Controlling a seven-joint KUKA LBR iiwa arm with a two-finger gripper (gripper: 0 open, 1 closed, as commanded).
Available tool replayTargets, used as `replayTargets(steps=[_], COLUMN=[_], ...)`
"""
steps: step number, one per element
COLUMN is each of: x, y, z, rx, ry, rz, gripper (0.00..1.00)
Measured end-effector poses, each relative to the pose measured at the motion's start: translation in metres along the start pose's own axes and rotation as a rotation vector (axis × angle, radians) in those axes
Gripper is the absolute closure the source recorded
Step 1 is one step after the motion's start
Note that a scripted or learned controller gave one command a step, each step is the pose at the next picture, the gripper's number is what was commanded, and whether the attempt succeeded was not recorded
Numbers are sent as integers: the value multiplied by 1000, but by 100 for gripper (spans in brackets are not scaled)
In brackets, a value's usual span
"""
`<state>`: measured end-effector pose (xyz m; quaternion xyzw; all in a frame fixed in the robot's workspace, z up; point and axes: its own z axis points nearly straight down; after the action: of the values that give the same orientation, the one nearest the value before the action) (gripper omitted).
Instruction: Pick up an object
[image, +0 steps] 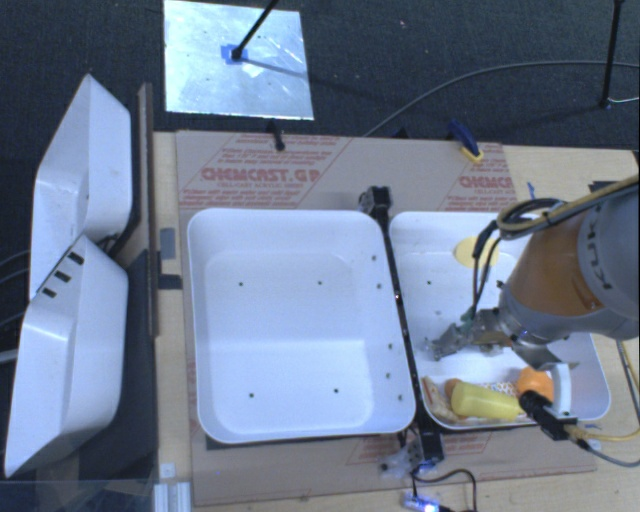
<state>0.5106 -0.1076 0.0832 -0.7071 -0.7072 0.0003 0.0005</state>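
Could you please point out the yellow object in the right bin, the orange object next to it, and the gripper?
Yellow object (485, 401), camera view, on its middle.
Orange object (533, 381), camera view, on its top.
Gripper (447, 343), camera view, near its tips.

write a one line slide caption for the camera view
KUKA arm's claw low in the right bin, beside a yellow object and an orange object; left bin alongside.
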Motion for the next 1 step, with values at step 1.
replayTargets(steps=[1], x=[0], y=[1], z=[-11], rx=[-3], ry=[-1], rz=[0], gripper=[100])
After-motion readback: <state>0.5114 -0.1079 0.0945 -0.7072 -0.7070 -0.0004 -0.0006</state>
